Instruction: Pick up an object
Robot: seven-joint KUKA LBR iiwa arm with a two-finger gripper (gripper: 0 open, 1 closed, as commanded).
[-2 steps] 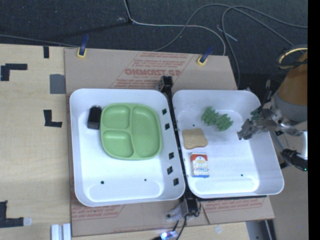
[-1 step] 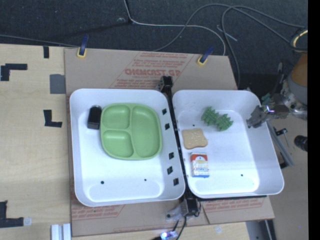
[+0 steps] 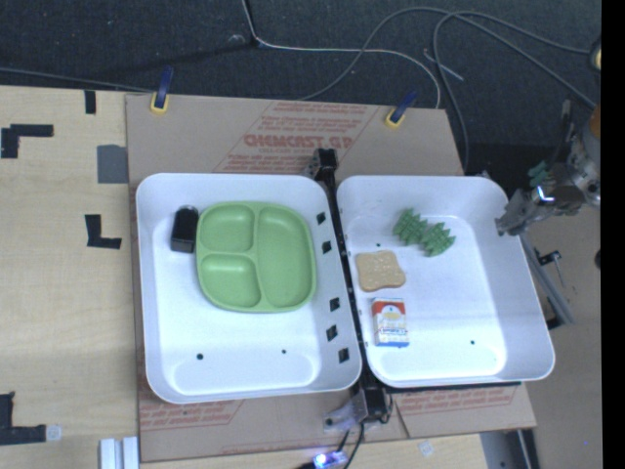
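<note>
I had one fixed camera, mounted above the bench (image 3: 59, 291) and looking down at a slant. It framed both the left bin (image 3: 156, 340) and the right bin (image 3: 508, 345) whole, side by side, from a middling height. The view tilted toward the far edge, where dark cloth (image 3: 342, 8) and loose cables (image 3: 469, 37) lay. The arm's side was at my right.

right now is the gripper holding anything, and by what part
Nothing is held. The gripper is at the right bin's rim, apart from the green toy, toast and carton.

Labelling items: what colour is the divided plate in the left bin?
Light green plate, seen in the camera view.
</note>
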